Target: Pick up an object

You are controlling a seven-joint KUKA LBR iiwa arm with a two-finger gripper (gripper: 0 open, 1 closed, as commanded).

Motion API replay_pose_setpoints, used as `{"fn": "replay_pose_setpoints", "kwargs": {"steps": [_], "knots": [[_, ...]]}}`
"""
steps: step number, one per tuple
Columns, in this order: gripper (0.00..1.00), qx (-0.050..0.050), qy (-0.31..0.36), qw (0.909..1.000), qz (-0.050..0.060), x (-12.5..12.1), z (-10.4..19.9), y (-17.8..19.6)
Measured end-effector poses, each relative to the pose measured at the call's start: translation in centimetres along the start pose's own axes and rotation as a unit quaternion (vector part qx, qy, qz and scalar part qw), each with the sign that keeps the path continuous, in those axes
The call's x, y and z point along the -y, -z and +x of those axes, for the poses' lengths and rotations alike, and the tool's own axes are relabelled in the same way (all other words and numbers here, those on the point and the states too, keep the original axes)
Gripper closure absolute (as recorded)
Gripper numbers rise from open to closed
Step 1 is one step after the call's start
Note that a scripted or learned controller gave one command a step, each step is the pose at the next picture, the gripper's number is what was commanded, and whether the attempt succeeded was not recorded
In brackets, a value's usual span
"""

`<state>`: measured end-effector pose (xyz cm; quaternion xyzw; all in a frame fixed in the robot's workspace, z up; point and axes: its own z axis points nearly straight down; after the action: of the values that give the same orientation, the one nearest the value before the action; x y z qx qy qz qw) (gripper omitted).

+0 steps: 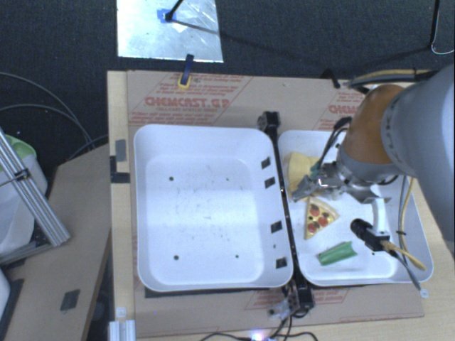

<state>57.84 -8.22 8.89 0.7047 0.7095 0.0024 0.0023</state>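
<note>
Three things lie in the right bin (419,251). A yellow wedge (298,165) rests near its back left corner. A pizza-slice toy (319,219) with red dots lies in the middle, and a green piece (335,253) sits near the front. My gripper (308,188) hangs low over the bin's left side, between the yellow wedge and the pizza slice, close to both. The wrist hides part of the bin behind it. Nothing shows as lifted.
The left bin (206,204) stands beside the right one, with a black clip strip (279,190) along the shared wall. Both bins rest on a cardboard sheet (213,94). A shiny metal plate (169,18) lies on the dark floor behind.
</note>
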Motion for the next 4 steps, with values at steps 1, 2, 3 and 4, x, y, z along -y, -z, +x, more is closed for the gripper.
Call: {"fn": "replay_pose_setpoints", "kwargs": {"steps": [1, 2, 3, 4], "knots": [[1.0, 0.0, 0.001, 1.0, 0.001, 0.2, -0.1, 1.0], [1.0, -0.001, 0.0, 1.0, -0.001, 2.5, 3.3, 10.1], [1.0, -0.002, 0.003, 1.0, 0.001, 7.5, 10.9, 16.1], [1.0, -0.002, 0.002, 1.0, -0.001, 8.8, 16.0, 22.0]]}}
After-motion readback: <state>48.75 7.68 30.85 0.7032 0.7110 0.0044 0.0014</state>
